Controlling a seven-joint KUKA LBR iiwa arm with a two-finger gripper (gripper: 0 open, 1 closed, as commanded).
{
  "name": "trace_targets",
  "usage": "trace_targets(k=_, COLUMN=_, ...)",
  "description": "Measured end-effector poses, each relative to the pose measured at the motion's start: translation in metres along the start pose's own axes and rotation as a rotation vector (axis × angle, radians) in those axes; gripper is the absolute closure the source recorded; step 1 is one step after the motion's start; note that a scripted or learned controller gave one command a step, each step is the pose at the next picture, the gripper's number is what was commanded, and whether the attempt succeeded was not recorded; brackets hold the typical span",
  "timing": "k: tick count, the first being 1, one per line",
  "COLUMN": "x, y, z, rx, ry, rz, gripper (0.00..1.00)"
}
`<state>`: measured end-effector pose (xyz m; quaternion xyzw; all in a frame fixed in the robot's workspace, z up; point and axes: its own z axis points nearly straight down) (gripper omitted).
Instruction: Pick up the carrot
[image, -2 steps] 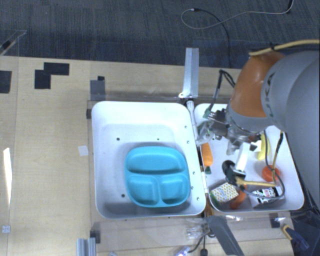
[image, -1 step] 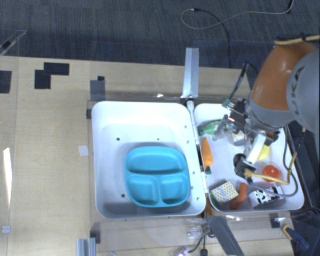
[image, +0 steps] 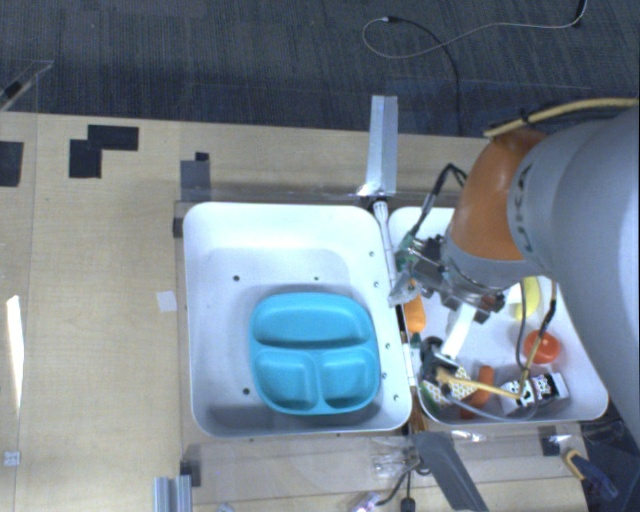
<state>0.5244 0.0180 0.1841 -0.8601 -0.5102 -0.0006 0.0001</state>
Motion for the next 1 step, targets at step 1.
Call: trace_targets(k=1, x=0.0, y=0.0001, z=-0.0001, rx=0.0, ry=0.0, rz=0.0, gripper=0.0)
